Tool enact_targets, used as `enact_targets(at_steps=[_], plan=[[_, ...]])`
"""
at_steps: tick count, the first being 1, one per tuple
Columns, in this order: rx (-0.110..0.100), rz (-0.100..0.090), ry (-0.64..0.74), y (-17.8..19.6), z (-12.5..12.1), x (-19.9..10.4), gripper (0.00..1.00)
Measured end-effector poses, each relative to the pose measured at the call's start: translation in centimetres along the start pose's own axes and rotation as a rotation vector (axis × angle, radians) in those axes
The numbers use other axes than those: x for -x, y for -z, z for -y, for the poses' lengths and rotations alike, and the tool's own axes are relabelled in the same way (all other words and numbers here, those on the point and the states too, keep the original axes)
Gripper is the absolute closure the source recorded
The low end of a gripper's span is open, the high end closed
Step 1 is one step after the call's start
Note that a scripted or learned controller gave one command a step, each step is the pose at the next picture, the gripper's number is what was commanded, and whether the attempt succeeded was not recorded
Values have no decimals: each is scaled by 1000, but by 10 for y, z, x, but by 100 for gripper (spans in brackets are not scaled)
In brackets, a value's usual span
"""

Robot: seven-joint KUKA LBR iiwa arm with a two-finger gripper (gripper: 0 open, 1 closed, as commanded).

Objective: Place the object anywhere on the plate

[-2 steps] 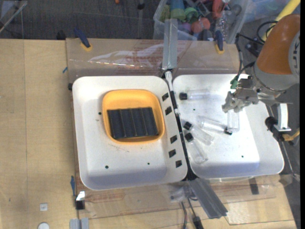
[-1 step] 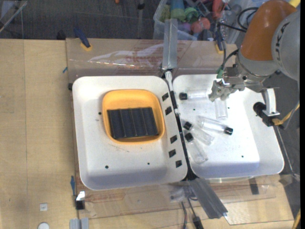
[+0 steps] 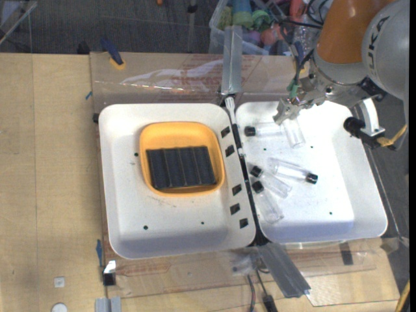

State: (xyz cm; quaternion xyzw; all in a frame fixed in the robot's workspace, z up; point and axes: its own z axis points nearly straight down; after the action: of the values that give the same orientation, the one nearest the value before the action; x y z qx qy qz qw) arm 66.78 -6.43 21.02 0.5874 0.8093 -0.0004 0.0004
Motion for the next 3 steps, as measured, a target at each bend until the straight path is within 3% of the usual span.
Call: enact_targets(at_steps=[2, 3], plan=[[3, 0, 514, 38, -9, -24, 100], [3, 1, 727, 95, 8, 3, 100]])
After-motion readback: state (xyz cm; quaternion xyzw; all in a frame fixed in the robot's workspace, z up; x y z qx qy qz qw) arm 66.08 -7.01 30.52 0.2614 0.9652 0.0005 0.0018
